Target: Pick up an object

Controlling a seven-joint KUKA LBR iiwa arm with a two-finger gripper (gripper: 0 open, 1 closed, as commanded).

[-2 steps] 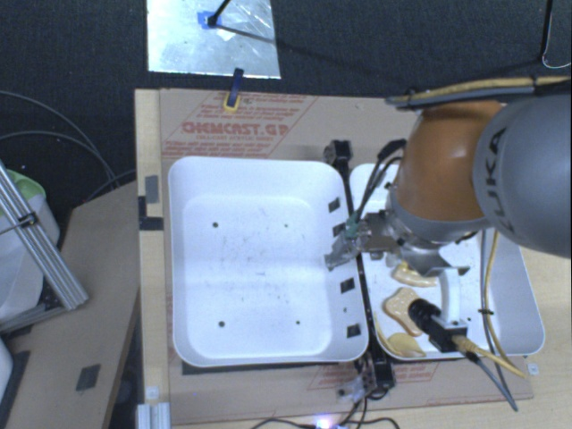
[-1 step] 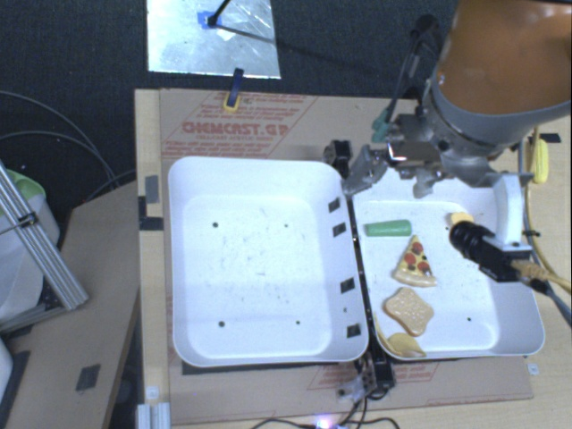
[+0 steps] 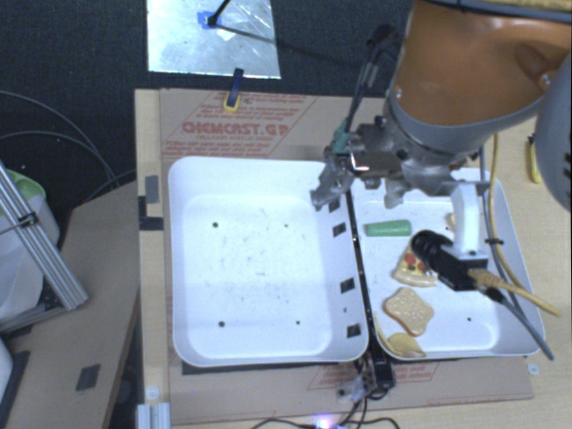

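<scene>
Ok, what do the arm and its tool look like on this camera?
The arm is a fat, rounded grey housing with a broad orange band above the wrist. The tool is a blocky grey metal assembly with dark parts. A thin black cable runs down to it, past a small green fitting.

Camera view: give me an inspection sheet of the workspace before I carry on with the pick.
Surface: two white bins on a printed cardboard sheet; the left bin floor shows dark specks.
Job's things: in the right bin, a green piece, a pizza-slice toy, a round cracker and a yellow piece by the near rim.
Clutter: nothing seen.
Grippers: gripper over the divider between the bins, towards their far side; grip state unclear.
Cables: dark cable running down to the gripper; loose wires at the bench's near edge.
Surroundings: metal sheet on dark carpet beyond the bench; aluminium frame at left.
</scene>
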